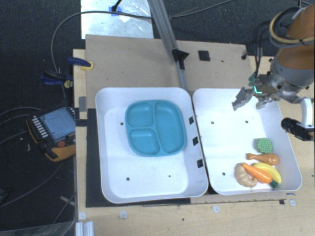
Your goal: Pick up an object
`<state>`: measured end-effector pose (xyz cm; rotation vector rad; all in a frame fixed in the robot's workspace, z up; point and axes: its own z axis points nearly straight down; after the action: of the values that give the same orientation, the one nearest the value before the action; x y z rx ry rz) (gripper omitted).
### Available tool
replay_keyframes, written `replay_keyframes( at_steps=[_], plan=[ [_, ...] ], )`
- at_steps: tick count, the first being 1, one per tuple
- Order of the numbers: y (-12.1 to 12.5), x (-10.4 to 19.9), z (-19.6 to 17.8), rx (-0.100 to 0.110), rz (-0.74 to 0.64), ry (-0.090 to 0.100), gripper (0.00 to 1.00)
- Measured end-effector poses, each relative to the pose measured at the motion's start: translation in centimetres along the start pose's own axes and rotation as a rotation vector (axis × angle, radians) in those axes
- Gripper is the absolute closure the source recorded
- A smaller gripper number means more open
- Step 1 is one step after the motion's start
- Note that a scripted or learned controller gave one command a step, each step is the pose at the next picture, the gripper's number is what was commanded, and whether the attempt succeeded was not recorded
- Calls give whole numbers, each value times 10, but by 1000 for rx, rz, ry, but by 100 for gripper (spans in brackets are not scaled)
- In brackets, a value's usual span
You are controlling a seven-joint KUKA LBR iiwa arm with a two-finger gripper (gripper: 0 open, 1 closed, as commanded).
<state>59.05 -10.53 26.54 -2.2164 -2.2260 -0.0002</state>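
The arm [295, 38] comes in from the upper right of the camera view, its orange band sitting high near the corner with the grey wrist section just below it. The wrist angles down and to the left, carrying the gripper [244, 99] out ahead of it. A small green light glows at the gripper's base. The 2 fingers [241, 101] point down-left and hang in the air, with nothing visible between them. How far apart the fingers stand can't be made out from this slant. A black fitting juts from the arm's lower right side.
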Motion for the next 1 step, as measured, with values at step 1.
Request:
replay_keyframes(
  at_steps=[1],
  plan=[
    [0, 0, -1, -2, 0, 0, 0]
  ],
)
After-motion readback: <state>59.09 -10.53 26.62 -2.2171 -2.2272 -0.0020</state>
